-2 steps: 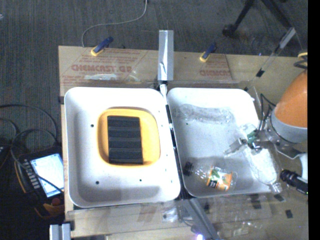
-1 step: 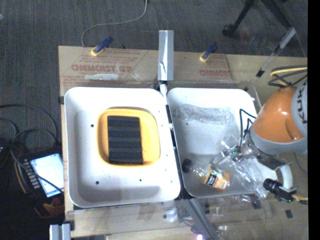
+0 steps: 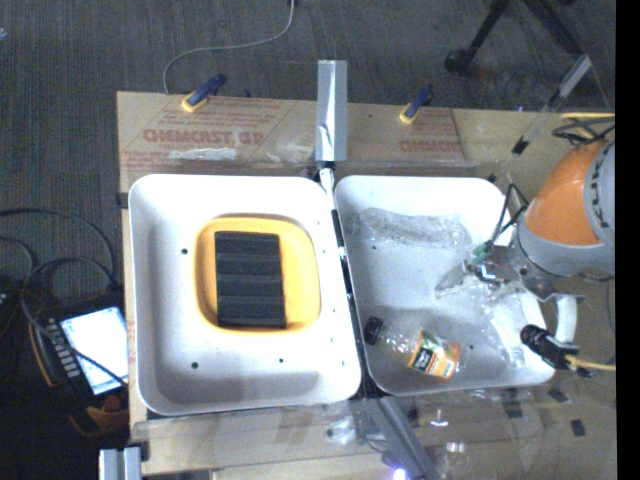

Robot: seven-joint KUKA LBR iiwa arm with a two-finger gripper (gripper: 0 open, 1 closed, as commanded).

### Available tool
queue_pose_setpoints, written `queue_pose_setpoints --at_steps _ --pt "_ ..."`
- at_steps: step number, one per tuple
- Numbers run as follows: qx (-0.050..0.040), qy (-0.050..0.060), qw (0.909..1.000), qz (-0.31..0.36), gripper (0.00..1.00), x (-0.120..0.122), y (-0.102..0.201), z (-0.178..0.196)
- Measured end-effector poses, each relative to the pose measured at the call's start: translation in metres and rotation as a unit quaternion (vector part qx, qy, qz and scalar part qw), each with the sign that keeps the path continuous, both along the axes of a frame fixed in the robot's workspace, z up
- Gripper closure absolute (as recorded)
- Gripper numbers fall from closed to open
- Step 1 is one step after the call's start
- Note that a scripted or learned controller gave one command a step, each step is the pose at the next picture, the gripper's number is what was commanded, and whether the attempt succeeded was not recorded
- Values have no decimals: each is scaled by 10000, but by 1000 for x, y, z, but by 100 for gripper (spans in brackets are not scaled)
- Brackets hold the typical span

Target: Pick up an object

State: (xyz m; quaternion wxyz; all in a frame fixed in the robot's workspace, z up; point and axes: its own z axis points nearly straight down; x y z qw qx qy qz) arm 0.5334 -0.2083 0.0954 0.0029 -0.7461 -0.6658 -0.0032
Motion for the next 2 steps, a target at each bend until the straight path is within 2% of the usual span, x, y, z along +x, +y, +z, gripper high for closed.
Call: queue_pose_setpoints --at_steps 1,2 --pt "-45 7 9954 955 0 -50 26 96" --pt "-126 -75 9850 1720 0 -46 59 32"
